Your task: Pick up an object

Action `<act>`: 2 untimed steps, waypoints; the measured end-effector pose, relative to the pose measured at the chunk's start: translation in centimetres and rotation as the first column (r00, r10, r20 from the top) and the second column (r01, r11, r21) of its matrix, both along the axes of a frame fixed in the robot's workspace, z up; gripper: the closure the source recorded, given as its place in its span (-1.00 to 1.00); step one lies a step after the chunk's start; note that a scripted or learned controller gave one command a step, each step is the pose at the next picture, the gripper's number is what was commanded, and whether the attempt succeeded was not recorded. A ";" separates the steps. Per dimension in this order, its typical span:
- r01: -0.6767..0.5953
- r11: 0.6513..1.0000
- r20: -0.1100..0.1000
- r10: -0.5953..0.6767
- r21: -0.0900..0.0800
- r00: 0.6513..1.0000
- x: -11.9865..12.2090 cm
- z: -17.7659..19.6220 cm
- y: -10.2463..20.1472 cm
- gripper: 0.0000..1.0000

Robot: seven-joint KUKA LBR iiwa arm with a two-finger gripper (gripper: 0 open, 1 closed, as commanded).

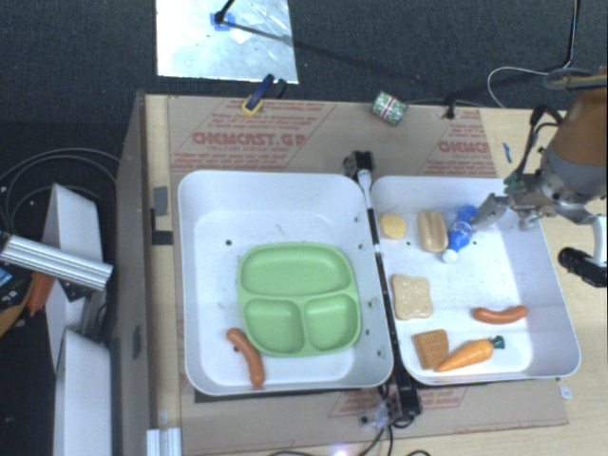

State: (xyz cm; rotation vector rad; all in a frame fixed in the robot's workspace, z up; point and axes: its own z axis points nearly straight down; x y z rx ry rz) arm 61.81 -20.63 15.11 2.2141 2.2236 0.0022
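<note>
Several toy foods lie in the right bin [556,326], and I have to choose one to lift. From my screen the claw [492,207] reaches in from the right, its tip just beside the small blue bottle [460,230], which lies tilted next to the bun [432,230]. I cannot tell whether the claw is wide or narrow; the grey parts blur together at this angle, and I see nothing held in it.

I judge the bottle to be the target, being nearest. To do this well, I want the claw centred over the bottle's body, not its white cap end, and turned across the bottle's long axis. The bun touches or nearly touches it on the left, so I would come down on the side clear of the bun or risk pinching both. Rounded plastic may roll away.

Easier picks stand apart: the sausage [499,315], the carrot [467,353], the toast [411,295]. The left bin [204,217] holds a green tray [299,297].
</note>
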 end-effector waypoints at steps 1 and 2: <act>0.000 1.000 -0.003 0.000 0.002 1.000 1.6 -6.7 4.4 -1.00; -0.003 1.000 0.001 0.003 0.001 1.000 1.7 -5.6 4.3 1.00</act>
